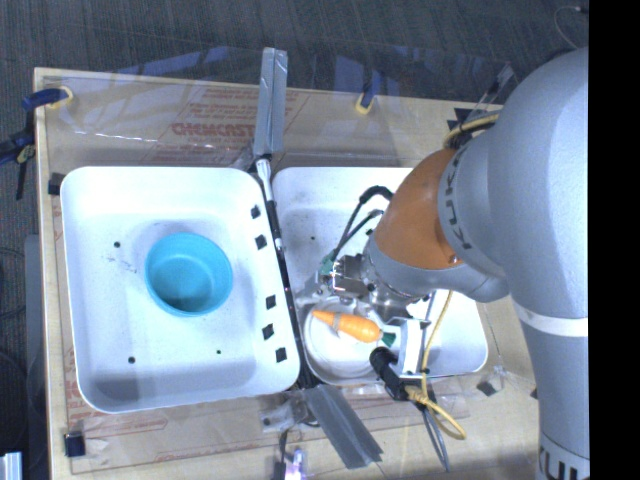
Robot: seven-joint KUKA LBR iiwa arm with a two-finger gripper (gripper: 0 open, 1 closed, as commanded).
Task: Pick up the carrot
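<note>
A: Which colours are recorded in the left bin (90, 368)?

B: White walls are noted, with a turquoise-blue bowl (189, 272) at the centre and small black squares along the 3 o'clock rim.

A: And in the right bin (300, 208)?

B: An orange carrot (352, 326) with a paler end is seen at 6 o'clock. The arm (530, 208) is grey, with an orange band (425, 223).
</note>
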